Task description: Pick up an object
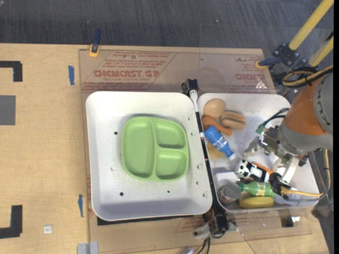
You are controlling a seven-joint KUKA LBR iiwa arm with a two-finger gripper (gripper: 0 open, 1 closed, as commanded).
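Scene: a grey arm (310,118) with an orange band reaches in from the right over the right bin (249,100), one of two shallow white bins set side by side on a brown board bench (42,142)
Claw: the gripper (267,150) hangs above the near half of that bin, just beside a black-and-white toy (248,169); whether it is released or clenched cannot be told from this angle
Objects to pick: a crowd of small toys in the right bin, gathered along its left wall and near edge
Far corner: a smooth tan egg-shaped piece (214,108) touches a hot dog bun (233,119), tan with a brown strip along it
Left wall: a blue plastic bottle (219,142) with a white band lies tilted over an orange piece (208,123), between the bun and the black-and-white toy
Near edge: a glossy green piece (254,189) rests against a yellow banana-shaped toy (257,201), with a round grey cup (230,193) just to their left
In the way: the black-and-white toy, the green piece and the banana-shaped toy press close together beside the gripper, touching or overlapping
Left bin (100,157): a pale green plate (155,148), matte and round-cornered, split into three compartments, lies flat in the middle, well apart from the toys
Surroundings: blue tape strips (71,74) on the board and an orange-and-blue clamp (95,42) at the far edge
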